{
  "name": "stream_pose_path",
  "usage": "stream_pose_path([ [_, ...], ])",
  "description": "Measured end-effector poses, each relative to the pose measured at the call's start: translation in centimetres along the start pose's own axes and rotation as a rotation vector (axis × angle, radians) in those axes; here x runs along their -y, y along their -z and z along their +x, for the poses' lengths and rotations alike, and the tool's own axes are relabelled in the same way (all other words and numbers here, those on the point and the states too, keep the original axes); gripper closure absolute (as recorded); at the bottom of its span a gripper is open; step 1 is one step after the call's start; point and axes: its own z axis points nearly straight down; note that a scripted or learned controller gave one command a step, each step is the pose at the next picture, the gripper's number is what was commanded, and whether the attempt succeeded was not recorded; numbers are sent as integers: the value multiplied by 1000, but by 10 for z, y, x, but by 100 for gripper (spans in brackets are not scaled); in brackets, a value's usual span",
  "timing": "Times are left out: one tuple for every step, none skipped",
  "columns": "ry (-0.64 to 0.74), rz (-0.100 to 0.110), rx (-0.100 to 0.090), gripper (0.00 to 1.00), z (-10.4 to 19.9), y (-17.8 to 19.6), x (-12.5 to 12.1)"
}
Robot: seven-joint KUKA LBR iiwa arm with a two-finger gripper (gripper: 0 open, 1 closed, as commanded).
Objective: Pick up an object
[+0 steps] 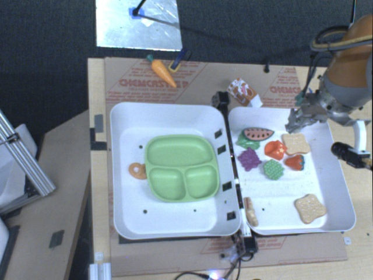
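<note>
The right bin holds toy food: a watermelon slice, a purple grape bunch, a red-orange pepper, a green round piece, a red piece, a toast slice and a second toast slice. My gripper hangs over the bin's far right part, just above the upper toast slice, with nothing seen between its tips. The grey and orange arm comes in from the right.
The left bin holds a green divided plate and a small orange ring. A toy carrot and a small packet lie on the cardboard behind the bins. A tan stick rests by the divider.
</note>
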Motion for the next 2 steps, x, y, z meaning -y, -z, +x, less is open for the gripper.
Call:
stream_pose_path([
  [6, 2, -3, 100, 55, -9, -10],
  [6, 1, -3, 100, 109, -15, -20],
])
